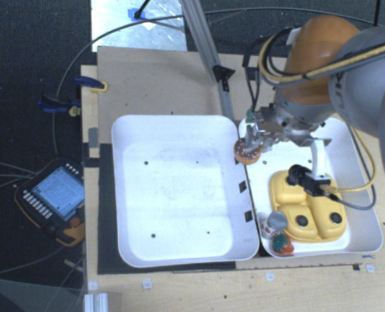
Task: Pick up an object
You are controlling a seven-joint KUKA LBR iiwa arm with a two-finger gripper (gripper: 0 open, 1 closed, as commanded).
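The brown worktop (153, 86) carries two shallow white bins side by side, their rims touching: the left bin (130, 194) and the right bin (367, 226). A black mat (104, 207) shows under the left bin's outer edge and front. Two blue clamps (88, 83) grip the worktop's far left edge. On the dark carpet (30, 44) left of the worktop lies a handheld control pendant (52, 197) with a lit screen, cables trailing from it. A grey pole (202, 38) slants down to the worktop's far edge, beside a shiny sheet (130, 25).
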